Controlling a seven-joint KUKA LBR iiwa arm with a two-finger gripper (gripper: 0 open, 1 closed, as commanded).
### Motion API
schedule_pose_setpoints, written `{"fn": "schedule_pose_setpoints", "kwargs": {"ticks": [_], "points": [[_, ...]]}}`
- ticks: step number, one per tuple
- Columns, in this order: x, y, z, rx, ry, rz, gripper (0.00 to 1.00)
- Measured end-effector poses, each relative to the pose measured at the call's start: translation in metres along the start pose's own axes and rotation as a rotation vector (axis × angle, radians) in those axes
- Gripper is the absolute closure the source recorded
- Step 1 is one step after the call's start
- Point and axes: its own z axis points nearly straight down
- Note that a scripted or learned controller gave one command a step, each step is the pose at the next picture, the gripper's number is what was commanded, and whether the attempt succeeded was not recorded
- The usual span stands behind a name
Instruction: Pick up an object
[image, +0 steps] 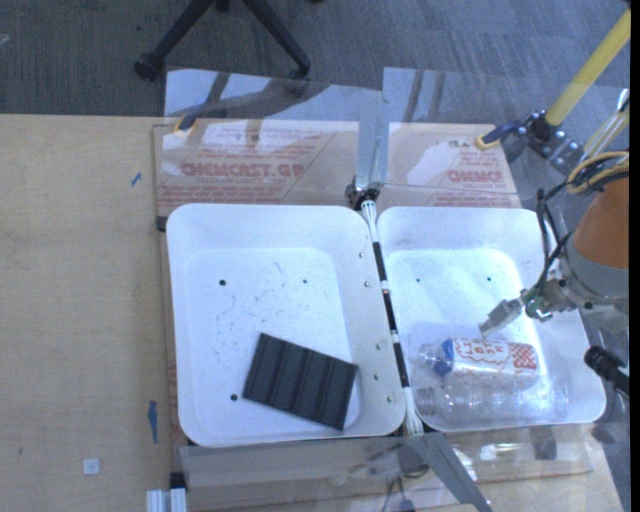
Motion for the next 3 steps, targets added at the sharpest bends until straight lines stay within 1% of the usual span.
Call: {"fn": "schedule_pose_setpoints", "kwargs": {"ticks": [1,2,3], "points": [[-0.031,-0.052,0.048,-0.009,-0.002,-0.179,0.0],[0.05,-0.021,0.046,-0.015,-0.007,-0.359,0.0],[0.061,-0.021,0.005,-0.015,-0.011,-0.569,0.0]]}}
